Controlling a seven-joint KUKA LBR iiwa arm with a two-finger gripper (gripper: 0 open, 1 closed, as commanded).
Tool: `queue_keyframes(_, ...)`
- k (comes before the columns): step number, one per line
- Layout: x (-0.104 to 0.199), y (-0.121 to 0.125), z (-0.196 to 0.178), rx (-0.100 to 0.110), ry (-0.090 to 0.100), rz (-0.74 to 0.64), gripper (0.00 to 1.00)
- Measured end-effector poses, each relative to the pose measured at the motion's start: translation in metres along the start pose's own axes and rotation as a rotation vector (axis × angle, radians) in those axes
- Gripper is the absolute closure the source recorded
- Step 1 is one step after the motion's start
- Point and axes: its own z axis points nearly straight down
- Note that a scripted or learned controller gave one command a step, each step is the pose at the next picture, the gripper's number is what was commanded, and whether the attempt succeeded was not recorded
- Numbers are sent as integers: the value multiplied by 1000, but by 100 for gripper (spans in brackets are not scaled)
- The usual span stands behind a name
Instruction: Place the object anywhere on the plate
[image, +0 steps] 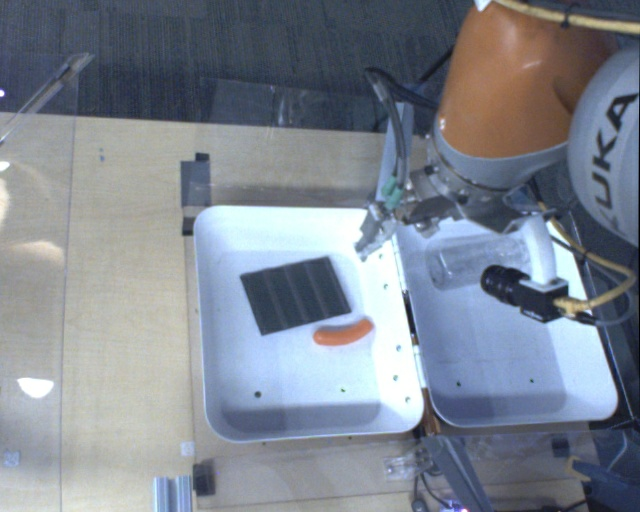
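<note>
The arm (520, 90) comes in from three o'clock and hangs over the wall where the two bins meet; the left bin (225, 390) is the one that matters, the right bin (520, 390) having a clear plastic cup (470, 262) lying on its side towards its twelve o'clock edge. In the left bin a dark ribbed square, which I take for the plate (296, 294), lies flat near the centre, turned a little off the bin's edges. The gripper (372, 232) hovers at about one o'clock from that plate, near the bin's upper right corner; whether its fingers stand apart or together I cannot tell, and nothing is visibly between them.

The sausage (343, 333), small and orange, lies on the bin floor just beside the plate's five o'clock corner, apparently not on it. It looks light, smooth and probably soft or rubbery, so likely to roll or squirt from a hard pinch; the sound hold is across its middle, squarely over the narrow width. Its long axis runs nearly from nine to three o'clock, the right end curling up slightly towards two.
</note>
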Motion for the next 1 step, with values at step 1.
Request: queue_keyframes(1,55,9,79,1,2,-324,0)
